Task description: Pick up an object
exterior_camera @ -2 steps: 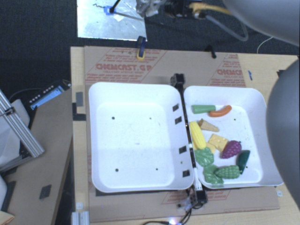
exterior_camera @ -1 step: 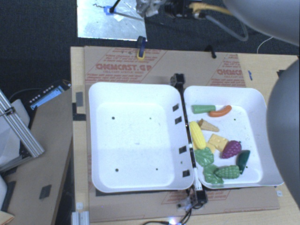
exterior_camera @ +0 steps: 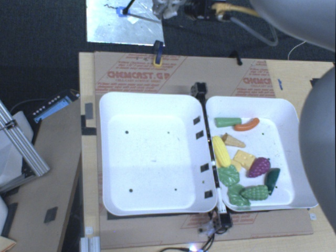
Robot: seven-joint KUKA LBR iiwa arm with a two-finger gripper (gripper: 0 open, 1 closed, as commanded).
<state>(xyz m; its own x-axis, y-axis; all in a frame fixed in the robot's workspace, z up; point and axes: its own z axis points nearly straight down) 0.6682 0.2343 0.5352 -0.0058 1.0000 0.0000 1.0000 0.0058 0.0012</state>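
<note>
1. Two white bins side by side on the bench: left bin [exterior_camera: 152, 151], right bin [exterior_camera: 286, 114]. Toy food sits in the right one.
2. Right bin, far end: green pepper [exterior_camera: 227, 122] touching an orange carrot [exterior_camera: 247, 124].
3. Middle, along the left wall: yellow corn cob [exterior_camera: 221, 151], with a tan wedge [exterior_camera: 233, 139] just beside its top and a yellow cheese block [exterior_camera: 243, 158] to its right.
4. Near end: purple grapes [exterior_camera: 259, 166], dark green cucumber [exterior_camera: 272, 178], a light green leafy piece [exterior_camera: 229, 175], and a bumpy green piece [exterior_camera: 253, 193] against the near wall. All packed close, several touching.
5. Gripper [exterior_camera: 169, 1] is at the top of the view, high over a metal sheet [exterior_camera: 113, 20] well beyond the bins. Fingers: cannot tell whether apart or together; too blurred.
6. Grey arm [exterior_camera: 294, 9] fills the upper right.
</note>
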